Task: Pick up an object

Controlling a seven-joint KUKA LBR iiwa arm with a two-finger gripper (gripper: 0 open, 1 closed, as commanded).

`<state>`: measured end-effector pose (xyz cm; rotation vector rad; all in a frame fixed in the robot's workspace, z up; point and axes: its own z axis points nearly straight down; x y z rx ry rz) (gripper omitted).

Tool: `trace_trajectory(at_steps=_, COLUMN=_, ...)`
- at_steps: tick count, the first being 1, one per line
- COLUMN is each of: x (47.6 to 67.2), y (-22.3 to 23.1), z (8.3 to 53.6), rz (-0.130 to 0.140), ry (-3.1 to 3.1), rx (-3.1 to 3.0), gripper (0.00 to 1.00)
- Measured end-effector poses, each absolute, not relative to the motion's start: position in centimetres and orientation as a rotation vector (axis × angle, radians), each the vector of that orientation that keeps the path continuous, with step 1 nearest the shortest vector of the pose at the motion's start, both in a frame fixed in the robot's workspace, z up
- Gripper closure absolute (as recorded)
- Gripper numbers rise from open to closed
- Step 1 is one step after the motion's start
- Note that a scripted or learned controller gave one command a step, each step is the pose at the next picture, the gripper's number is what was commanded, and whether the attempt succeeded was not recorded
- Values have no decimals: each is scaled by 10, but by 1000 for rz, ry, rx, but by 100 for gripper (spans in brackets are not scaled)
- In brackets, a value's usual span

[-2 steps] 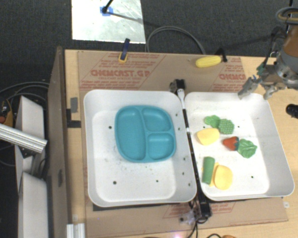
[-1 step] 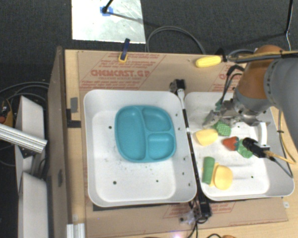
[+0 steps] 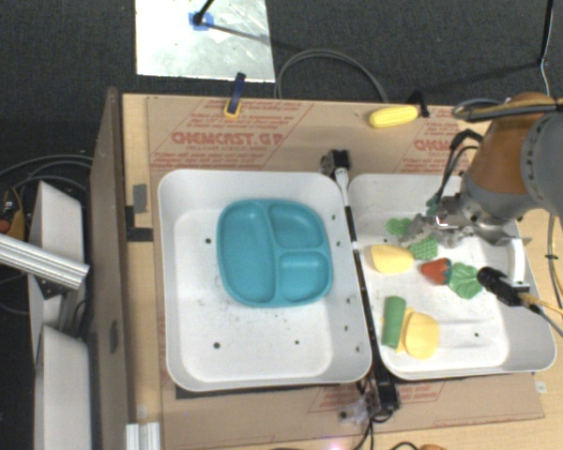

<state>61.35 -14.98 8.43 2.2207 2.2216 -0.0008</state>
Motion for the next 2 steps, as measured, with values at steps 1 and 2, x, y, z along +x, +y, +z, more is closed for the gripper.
trace_trajectory(at_steps=1, x=576, y=-173, z=84, rz=-2, ry=2220, rx=2223, gripper=0)
trace_trajectory(at_steps=2, x=542, y=-140, z=84, rz=0, ry=2222, rx=2222, gripper=0)
